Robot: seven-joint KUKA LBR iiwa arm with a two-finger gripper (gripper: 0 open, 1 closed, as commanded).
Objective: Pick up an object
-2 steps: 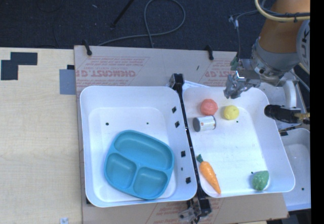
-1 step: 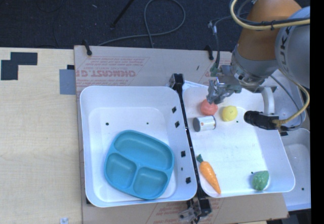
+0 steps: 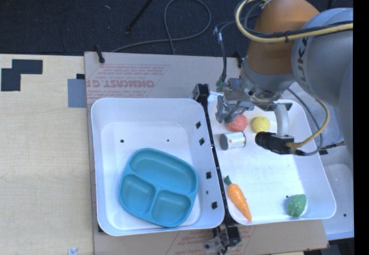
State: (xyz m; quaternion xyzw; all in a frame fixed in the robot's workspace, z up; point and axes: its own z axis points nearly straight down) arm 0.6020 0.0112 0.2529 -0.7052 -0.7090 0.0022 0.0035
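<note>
My gripper (image 3: pixel 229 114) sits low over the far left corner of the right bin (image 3: pixel 271 199), hanging from the grey arm (image 3: pixel 323 46) with its orange band (image 3: pixel 282 32), which comes in from the right. I cannot tell from this angle how the gripper is set; its dark metal end is right against a pinkish-red round object (image 3: pixel 237 123), but I see nothing clearly clamped in it.

Just right of that pink object lies a small yellow ball-like object (image 3: pixel 260 123), near the bin's far edge. Just toward me from the pink one lies a short silver cylinder (image 3: pixel 233 141) on its side, close to the bin's left wall. A black cylindrical part with a cable (image 3: pixel 275 143) hangs off the arm over the middle of this bin.

Nearer the front edge, an orange carrot (image 3: pixel 239 200) with a green top lies slanted by the front left corner. A green lumpy object (image 3: pixel 296 205) sits in the front right corner, well apart from the carrot.

The left bin (image 3: pixel 115 115) touches the right bin along their shared wall. It holds a blue divided plate (image 3: pixel 158 186) with three compartments, lying toward the front. Both bins rest on a cardboard sheet (image 3: pixel 138 78) on the pale wooden bench (image 3: pixel 40 161).
</note>
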